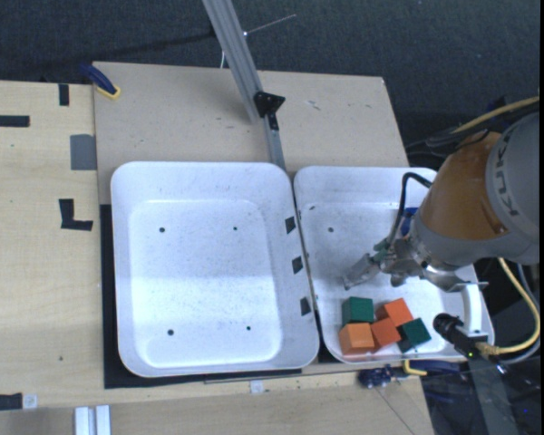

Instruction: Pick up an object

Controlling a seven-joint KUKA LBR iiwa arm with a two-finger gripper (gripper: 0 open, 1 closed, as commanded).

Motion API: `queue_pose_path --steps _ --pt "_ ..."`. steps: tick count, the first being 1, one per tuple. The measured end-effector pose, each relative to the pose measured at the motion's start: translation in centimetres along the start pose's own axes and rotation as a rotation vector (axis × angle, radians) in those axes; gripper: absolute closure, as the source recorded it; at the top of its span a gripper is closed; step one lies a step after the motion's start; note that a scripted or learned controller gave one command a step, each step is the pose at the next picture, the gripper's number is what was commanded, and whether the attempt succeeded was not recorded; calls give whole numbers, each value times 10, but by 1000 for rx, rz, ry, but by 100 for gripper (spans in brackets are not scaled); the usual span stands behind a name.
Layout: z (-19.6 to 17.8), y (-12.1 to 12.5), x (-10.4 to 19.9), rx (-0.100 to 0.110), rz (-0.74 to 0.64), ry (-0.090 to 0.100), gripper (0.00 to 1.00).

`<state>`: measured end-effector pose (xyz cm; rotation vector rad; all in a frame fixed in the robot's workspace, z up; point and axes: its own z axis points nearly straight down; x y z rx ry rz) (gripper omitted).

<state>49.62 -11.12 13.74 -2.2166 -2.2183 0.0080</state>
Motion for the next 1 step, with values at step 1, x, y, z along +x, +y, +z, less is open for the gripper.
queue_pose_path --steps 1 --pt "48 0 0 -4 0 -1 0"
